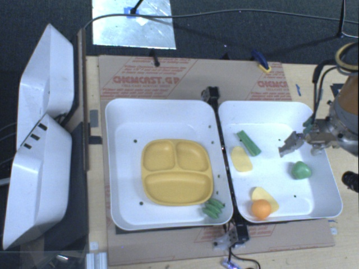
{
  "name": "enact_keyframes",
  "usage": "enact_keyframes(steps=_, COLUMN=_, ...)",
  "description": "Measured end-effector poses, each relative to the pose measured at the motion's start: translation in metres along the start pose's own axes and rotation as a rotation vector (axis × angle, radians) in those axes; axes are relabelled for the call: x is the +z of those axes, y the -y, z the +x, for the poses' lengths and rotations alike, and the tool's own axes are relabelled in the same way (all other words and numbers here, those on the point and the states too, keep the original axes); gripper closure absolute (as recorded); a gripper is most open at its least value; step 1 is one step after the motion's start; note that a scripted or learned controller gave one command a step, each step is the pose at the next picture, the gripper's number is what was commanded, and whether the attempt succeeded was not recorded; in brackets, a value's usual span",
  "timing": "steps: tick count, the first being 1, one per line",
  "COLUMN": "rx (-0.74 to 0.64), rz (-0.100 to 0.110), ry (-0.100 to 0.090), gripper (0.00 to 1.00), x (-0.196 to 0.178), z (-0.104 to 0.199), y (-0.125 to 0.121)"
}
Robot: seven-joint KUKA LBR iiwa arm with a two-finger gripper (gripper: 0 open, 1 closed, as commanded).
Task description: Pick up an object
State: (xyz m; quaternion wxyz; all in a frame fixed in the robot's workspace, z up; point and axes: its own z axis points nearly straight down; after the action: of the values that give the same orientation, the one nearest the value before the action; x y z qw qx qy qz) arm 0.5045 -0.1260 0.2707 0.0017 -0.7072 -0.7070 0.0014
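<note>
Objects scattered in right bin (320,203): green stick (248,143), pale yellow piece (242,159), green lump (301,170), orange ball (261,208) partly covering yellow wedge (263,194). Gripper (289,144) over right bin, finger state impossible to tell. Left bin (120,167): yellow divided plate (178,171), green bundle (213,208). Cardboard-covered surface (168,80), dark floor beyond.

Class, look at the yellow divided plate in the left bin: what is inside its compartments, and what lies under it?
The plate has three compartments, and nothing lies in any of them. It rests on the floor of the left bin. Whatever is beneath the plate is covered and cannot be seen.
</note>
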Motion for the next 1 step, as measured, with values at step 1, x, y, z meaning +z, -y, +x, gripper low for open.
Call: enact_keyframes(steps=1, rx=-0.001, rz=-0.005, ry=0.001, gripper=0.0, x=-0.0024, z=0.0002, y=-0.0009)
